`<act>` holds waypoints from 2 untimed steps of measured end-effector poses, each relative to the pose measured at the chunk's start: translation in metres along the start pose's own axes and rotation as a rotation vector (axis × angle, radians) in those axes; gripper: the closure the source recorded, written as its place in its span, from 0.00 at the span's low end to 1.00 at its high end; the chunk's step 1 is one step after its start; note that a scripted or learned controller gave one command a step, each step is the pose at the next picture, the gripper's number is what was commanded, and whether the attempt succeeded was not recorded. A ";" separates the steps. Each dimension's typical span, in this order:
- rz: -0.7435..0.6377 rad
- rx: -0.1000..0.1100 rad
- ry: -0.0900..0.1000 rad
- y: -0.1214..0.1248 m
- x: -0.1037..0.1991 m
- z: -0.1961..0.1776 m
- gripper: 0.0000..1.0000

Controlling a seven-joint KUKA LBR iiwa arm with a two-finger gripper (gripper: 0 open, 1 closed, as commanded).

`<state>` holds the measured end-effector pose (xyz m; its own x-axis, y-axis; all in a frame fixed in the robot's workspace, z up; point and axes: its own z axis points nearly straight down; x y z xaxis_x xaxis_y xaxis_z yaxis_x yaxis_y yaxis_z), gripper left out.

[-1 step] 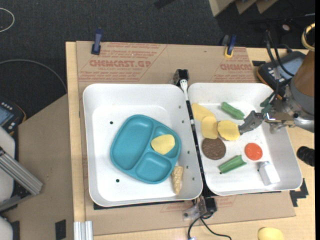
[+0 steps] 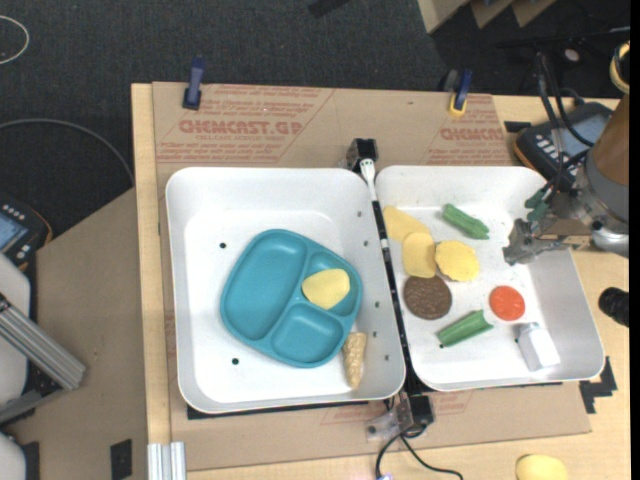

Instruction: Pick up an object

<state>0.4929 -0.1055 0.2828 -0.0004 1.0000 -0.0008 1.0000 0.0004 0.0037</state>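
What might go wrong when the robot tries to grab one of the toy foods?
The gripper hovers near the right bin's far wall, so it might bump that wall on the way down. The yellow pieces and the brown disc lie packed together and flat; the fingers may slide off or nudge a neighbour instead. The orange piece looks round and could roll away if pinched off-centre.

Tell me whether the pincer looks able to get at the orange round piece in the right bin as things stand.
Probably yes. The orange round piece lies apart from its neighbours, nothing on top, and the pincer is just above it in the view.
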 end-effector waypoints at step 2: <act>0.001 0.006 0.000 0.055 0.043 0.103 1.00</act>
<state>0.5477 -0.0623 0.1799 0.0006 1.0000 -0.0007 1.0000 -0.0006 -0.0026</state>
